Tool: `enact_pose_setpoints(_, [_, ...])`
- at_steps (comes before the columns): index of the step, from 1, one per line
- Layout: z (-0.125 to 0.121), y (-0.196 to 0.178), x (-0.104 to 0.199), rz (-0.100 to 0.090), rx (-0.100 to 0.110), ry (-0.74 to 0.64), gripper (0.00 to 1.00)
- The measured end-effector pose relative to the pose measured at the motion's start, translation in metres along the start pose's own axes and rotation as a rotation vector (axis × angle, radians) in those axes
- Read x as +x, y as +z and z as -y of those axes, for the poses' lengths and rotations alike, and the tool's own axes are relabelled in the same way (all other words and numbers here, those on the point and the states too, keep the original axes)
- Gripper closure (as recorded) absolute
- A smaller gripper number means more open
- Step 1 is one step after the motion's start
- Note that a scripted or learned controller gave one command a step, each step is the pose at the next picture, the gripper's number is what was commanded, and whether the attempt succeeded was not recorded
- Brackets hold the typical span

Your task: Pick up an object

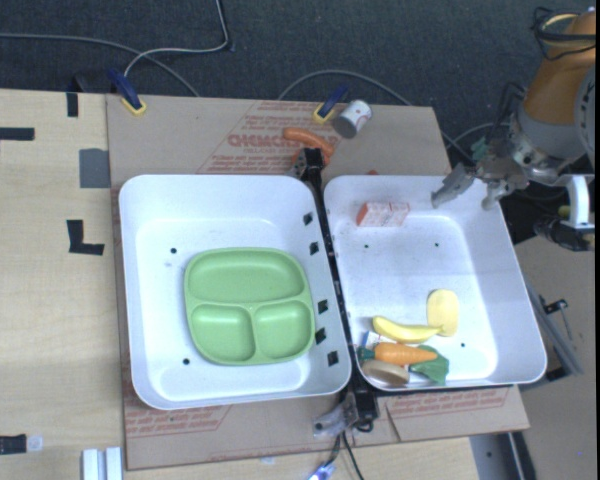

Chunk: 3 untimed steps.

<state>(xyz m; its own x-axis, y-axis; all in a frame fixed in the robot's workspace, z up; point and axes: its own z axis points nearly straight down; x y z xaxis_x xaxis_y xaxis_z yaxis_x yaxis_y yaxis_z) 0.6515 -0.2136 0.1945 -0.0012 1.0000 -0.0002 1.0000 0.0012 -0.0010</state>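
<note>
Over the right bin's [500,268] far right corner we find the tool [467,184] hovering, fingers spread and carrying nothing. We judge it should travel to the near corner and descend square over one item. There lie a yellow banana [404,329], an orange carrot [406,353] touching it, and a pale yellow piece [443,311] alongside.

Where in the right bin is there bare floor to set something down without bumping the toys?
The right bin is bare across its middle, between the small box near the far wall and the pile at the near edge. That near-left corner is crowded: banana, carrot and a pale yellow piece. The gripper sits above the far right rim.
</note>
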Motion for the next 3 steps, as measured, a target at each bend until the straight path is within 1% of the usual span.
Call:
enact_pose_setpoints(1, [-0.018, 0.108, 0.034, 0.002, -0.004, -0.002, 0.0])
enact_pose_setpoints(2, [0.067, 0.108, 0.062, 0.001, -0.003, 0.001, 0.0])
enact_pose_setpoints(3, [0.023, 0.104, 0.113, -0.001, 0.0, -0.001, 0.0])
